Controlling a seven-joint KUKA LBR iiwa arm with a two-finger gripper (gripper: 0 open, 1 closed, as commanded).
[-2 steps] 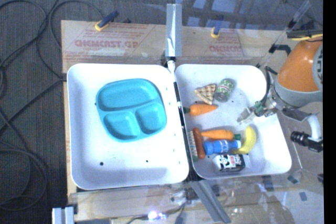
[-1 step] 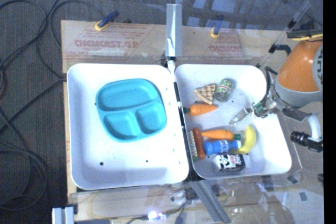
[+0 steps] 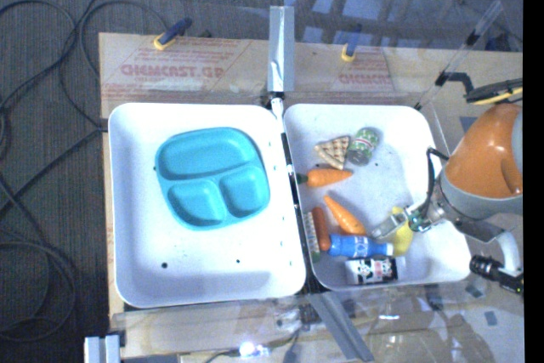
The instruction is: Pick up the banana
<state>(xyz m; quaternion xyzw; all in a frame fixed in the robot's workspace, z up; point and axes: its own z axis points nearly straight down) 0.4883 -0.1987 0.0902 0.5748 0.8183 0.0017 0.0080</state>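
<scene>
banana [image 3: 402, 235] sits in right bin [image 3: 408, 119], near its front-right corner, touching the blue bottle [image 3: 359, 246]; yellow, largely covered, long axis unclear. gripper [image 3: 399, 224] is right on top of it, reaching in from the right; whether it's gripping anything: cannot tell. Two carrots [image 3: 340, 213] lie just left.

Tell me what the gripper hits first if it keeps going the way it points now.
Most likely the banana: the gripper reaches in from the right toward the lower left, its tip right over the yellow fruit. Past that lie the blue bottle and an orange carrot. Height above the banana is unclear.
</scene>
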